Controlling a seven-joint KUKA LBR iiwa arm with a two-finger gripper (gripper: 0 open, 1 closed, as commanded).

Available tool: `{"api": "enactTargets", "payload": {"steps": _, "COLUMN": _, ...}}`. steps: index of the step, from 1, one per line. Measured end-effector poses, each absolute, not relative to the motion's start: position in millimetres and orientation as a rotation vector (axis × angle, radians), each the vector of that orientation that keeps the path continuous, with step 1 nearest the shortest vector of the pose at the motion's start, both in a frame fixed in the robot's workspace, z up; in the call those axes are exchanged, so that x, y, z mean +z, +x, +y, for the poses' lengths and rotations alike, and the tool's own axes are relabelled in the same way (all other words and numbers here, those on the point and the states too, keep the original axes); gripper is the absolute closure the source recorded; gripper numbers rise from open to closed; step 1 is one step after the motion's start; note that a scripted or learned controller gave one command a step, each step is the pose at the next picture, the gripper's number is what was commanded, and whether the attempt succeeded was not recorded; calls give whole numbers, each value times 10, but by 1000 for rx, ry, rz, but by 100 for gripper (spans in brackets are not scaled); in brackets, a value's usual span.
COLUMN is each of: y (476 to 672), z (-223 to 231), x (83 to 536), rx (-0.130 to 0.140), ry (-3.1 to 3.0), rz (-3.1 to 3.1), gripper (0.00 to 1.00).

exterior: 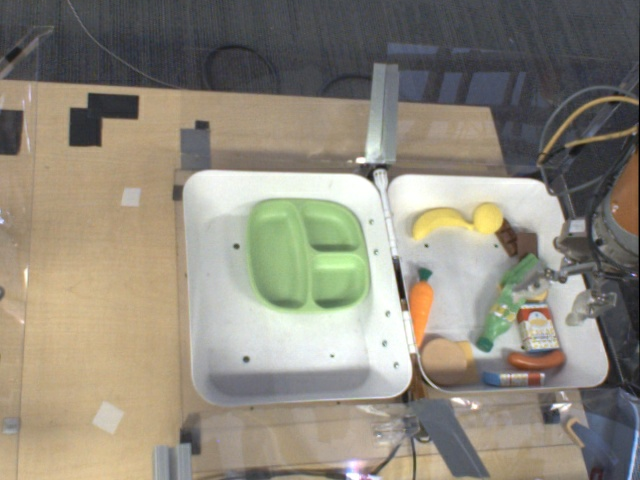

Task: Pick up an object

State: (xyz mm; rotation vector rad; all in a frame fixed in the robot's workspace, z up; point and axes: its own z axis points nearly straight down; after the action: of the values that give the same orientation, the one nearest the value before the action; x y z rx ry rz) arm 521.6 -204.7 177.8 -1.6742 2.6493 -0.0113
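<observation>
The right bin [455,268] holds the loose objects. A yellow banana [443,223] and a lemon [487,218] lie at its far side, with a brown block [516,239] beside them. A green bottle [505,300] lies slantwise in the middle and a carrot [421,308] along the left wall. Near the front are a bread piece [447,360], a red can [538,329], a red sausage [535,360] and a blue-red pen [505,378]. My gripper [585,286] hangs over the bin's right rim, just right of the bottle and can, with nothing seen in it.
The left bin [225,358] holds a green divided plate [305,253]. A metal post [381,113] stands behind the wall between the bins. Yellow and black cables [580,128] loop at the right, above the arm's orange band [626,203].
</observation>
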Motion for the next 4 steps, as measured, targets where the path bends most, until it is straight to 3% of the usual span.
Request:
{"api": "enactTargets", "payload": {"steps": 1, "y": 5121, "z": -1962, "x": 1108, "rx": -10, "ry": -1939, "rz": 2462, "gripper": 0}}
{"api": "enactTargets", "payload": {"steps": 2, "y": 4979, "z": -2022, "x": 961, "rx": -40, "ry": -1915, "rz": 2464, "gripper": 0}}
{"api": "enactTargets", "payload": {"steps": 3, "y": 5257, "z": -2034, "x": 930, "rx": -17, "ry": -2272, "rz": 2158, "gripper": 0}}
{"api": "enactTargets", "payload": {"steps": 4, "y": 4965, "z": -1579, "x": 960, "rx": -48, "ry": -2452, "rz": 1950, "gripper": 0}}
